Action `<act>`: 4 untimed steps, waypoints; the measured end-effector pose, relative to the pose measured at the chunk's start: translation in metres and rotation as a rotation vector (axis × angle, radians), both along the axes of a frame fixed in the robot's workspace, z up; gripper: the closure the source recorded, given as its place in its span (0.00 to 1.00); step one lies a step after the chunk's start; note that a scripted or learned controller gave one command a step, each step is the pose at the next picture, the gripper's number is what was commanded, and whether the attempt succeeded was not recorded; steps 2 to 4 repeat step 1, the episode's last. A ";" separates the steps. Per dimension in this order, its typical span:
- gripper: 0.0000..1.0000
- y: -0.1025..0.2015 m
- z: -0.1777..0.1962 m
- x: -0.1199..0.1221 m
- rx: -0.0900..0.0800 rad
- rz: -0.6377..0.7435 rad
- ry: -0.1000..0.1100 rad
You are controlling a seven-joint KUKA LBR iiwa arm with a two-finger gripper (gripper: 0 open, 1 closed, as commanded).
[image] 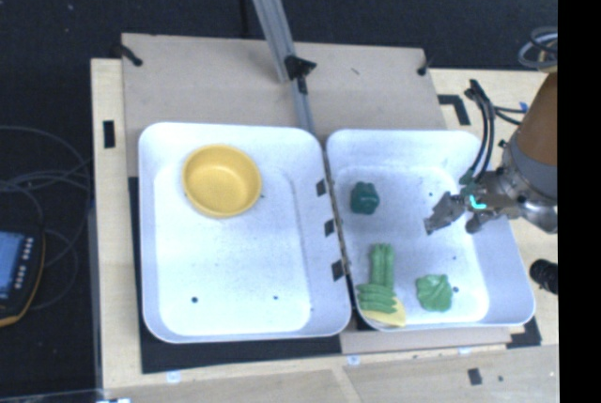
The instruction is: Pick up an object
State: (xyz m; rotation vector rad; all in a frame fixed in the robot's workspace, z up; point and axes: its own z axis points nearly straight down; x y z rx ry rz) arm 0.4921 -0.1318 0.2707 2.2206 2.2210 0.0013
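Your gripper (457, 214) hangs over the right part of the right bin (404, 147), and you can see its fingers (439, 221) spread apart with nothing between them. That bin holds three green things. A dark green lump (364, 198) lies well to the left of the fingers, near the wall shared by the two bins. A light green crumpled piece (434, 291) sits below the fingers, close to the bin's near rim. A long green and yellow toy (380, 281) lies down and to the left of the fingers, just beside the crumpled piece, its yellow end touching the near rim. None of them touches the fingers. The left bin (235, 298), far to the fingers' left, holds a yellow bowl (222, 180) standing upright. On the table (113, 232), a grey metal rail (268, 2) slants down to the bins' joint, well clear of the fingers.
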 end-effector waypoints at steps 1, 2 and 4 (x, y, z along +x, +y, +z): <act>0.00 0.000 0.000 0.000 0.000 0.000 0.000; 0.00 0.000 0.000 0.000 0.000 0.000 0.000; 0.00 0.000 0.000 0.000 0.000 0.000 0.000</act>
